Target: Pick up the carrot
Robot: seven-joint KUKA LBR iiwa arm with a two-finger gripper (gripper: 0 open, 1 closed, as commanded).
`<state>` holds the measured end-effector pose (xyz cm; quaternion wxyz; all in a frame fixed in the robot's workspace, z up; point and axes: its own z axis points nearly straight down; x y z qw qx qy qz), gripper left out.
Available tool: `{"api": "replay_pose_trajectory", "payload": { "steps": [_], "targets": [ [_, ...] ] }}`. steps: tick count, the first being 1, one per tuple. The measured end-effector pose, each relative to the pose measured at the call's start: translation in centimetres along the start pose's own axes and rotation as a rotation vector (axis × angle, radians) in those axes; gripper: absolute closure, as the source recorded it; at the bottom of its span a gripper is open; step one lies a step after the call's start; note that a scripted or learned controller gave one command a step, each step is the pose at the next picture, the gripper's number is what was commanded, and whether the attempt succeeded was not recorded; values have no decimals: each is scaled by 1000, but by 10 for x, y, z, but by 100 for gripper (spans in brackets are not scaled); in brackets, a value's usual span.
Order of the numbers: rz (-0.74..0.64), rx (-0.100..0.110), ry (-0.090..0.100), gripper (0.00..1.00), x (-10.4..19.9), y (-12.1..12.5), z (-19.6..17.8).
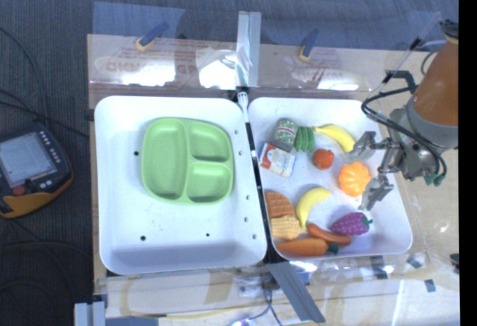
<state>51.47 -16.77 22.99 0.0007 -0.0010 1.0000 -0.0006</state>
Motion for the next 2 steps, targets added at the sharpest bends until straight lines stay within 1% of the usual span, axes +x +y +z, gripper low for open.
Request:
{"api": "replay_pose_trajectory", "payload": {
  "steps": [1,2],
  "targets": [
    [99,3,-15,0,-28,-19,139],
    [96,7,-18,100,-30,-17,127]
  ]
}}
